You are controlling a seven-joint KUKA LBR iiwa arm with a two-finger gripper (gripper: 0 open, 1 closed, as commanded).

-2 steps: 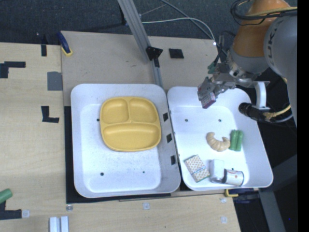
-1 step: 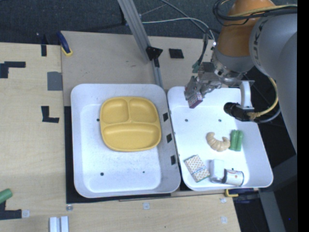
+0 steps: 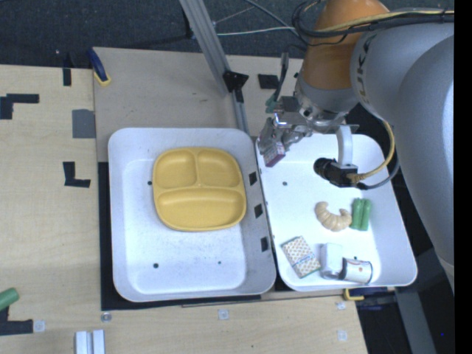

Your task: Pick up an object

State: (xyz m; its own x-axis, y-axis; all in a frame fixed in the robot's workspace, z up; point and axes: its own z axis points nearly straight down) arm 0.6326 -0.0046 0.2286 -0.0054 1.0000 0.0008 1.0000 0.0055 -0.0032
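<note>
My gripper (image 3: 274, 150) hangs over the far left corner of the right bin (image 3: 394, 268), close to the wall between the two bins. Lower in that bin lie a tan croissant-shaped piece (image 3: 332, 217), a green block (image 3: 360, 214) touching its right side, a checkered packet (image 3: 299, 255) and a white and silver cylinder (image 3: 348, 269) on its side. All of them lie well toward the front of the bin, apart from the gripper. A small pinkish patch shows at the gripper's tip; what it is cannot be made out.
The left bin (image 3: 133, 271) holds a yellow divided plate (image 3: 199, 188). A slanted metal pole (image 3: 210, 39) rises behind the bins. The arm's black cable fitting (image 3: 335, 171) hangs over the right bin's middle. A green object (image 3: 6, 298) lies at the bench's left edge.
</note>
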